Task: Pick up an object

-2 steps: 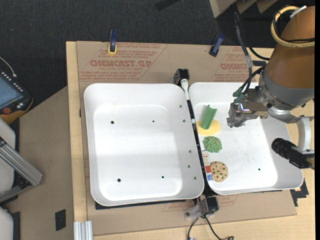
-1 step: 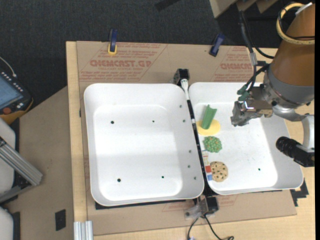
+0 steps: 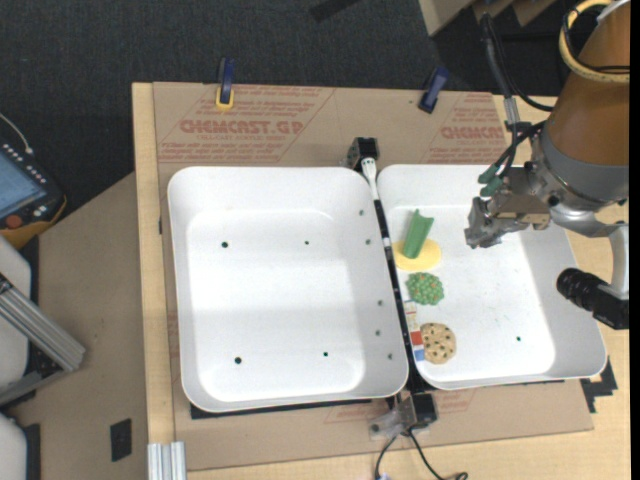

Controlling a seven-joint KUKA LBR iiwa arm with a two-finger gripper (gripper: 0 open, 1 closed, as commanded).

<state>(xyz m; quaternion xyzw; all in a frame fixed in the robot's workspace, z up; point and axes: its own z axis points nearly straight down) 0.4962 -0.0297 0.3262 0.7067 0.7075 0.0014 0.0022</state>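
While the claw (image 3: 484, 230) hangs over the right bin (image 3: 540, 363), it has nothing in it that I can see. Its dark tips point down at bare white floor in the upper middle of that bin, and they look close together, but I cannot tell for sure how wide they are. So the job looks like it is only starting: no toy has been lifted yet, and a grab is still to come.

All the toys sit in a line along the left side of the right bin, near the wall between the two bins. At the top is a green stick (image 3: 417, 232) leaning on a yellow piece (image 3: 420, 256). Below them is a bumpy green ball (image 3: 426, 288), maybe a broccoli. Lowest is a round cookie (image 3: 437, 342) with dark chips, next to a small red and blue thing (image 3: 416, 339). The claw is to the right of the green stick, apart from it.

The left bin (image 3: 190, 268) is plain white with small dark dots.

Red letters on the brown board (image 3: 330, 118) under the bins, near the top of the frame, look like "CHEMCAST GP". The same print is at upper right, too faint to read well.
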